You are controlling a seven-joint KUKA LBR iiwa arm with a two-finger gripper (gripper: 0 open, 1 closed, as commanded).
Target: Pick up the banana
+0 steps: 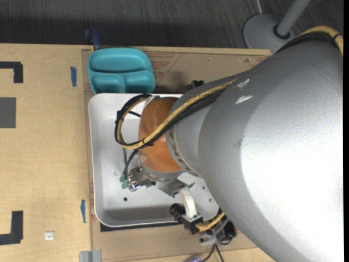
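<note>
From the overhead camera view I am seeing the grey arm (272, 146) bulking nearest the lens, hiding most of the white bin (106, 162). Its orange band (155, 141) is hanging over the bin's middle. The gripper is lying underneath, so I cannot tell its state. I cannot tell where the banana is lying. A teal tray (121, 70) is sitting beyond the bin.

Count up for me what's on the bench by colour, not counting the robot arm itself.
White: 1, the shallow white plastic bin
Teal: 1, the teal plastic divided tray
Blue: 3, the short blue tape strips on the cardboard
Black: 4, the black tape marks near the left edge
Total: 9
</note>
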